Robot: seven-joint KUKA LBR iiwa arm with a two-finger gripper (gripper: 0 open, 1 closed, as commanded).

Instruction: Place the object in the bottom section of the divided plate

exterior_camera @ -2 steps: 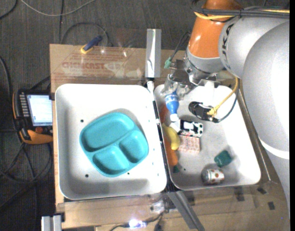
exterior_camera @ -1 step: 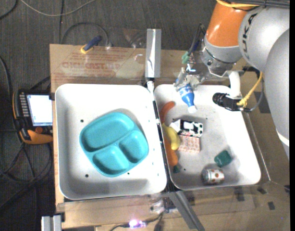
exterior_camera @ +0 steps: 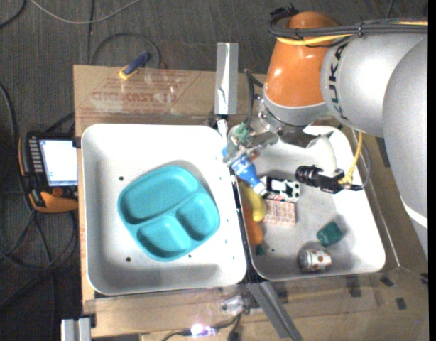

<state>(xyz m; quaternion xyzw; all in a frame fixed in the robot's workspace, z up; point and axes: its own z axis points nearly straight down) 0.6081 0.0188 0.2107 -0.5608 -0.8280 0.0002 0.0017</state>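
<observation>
A blue object [exterior_camera: 245, 169] is seen pinched between the closed fingers of the gripper [exterior_camera: 241, 158] over the inner edge of the right bin [exterior_camera: 360, 254], where a can [exterior_camera: 315, 260] lies, while the turquoise divided plate [exterior_camera: 168, 212] sits in the left bin [exterior_camera: 97, 190].

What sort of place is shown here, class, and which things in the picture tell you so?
Probably a robotics lab or test bench, not a kitchen. An industrial arm reaches over two white bins, loose cables trail over the carpet, and a handheld control pendant lies beside the bench.
</observation>
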